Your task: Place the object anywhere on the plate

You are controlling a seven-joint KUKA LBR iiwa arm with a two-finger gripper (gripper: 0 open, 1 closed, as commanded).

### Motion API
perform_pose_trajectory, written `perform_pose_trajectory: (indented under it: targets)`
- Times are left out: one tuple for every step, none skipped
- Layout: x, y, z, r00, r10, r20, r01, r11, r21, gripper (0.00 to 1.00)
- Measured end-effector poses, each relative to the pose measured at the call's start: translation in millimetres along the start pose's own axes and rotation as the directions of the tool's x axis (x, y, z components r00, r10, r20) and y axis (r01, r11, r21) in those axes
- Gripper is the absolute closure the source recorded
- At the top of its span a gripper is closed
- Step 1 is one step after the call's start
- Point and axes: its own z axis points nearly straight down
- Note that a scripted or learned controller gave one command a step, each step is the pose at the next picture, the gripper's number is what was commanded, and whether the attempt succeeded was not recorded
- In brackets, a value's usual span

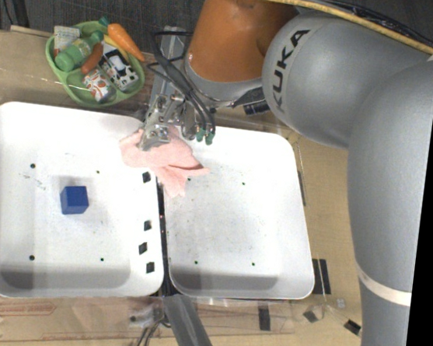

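The hand [156, 131] hangs at the far edge of the two bins, right where their rims meet, with the big grey arm [354, 75] bending in from the right and its orange band [230, 33] sitting just above the wrist. It points down at a pink cloth [172, 161], and its metal tip touches the upper left part of that cloth; whether it is spread or clenched I cannot tell, since cables and the wrist crowd the tip. The pink cloth lies crumpled across the dividing rims at the far end, partly in the left bin [16, 144] and partly in the right bin [274, 214], directly under and just right of the hand. A small blue cube [75, 199] sits in the left bin, well apart from the hand, toward the near left. On the surface [20, 50] beyond the left bin stands a green bowl [63, 79] full of toy food, with an orange carrot [123, 39] on top
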Motion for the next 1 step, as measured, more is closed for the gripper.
perform_pose_trajectory:
  targets:
    - [-1.5,52.6,-0.9,1.000,-0.005,0.006,0.005,1.000,0.000,1.00]
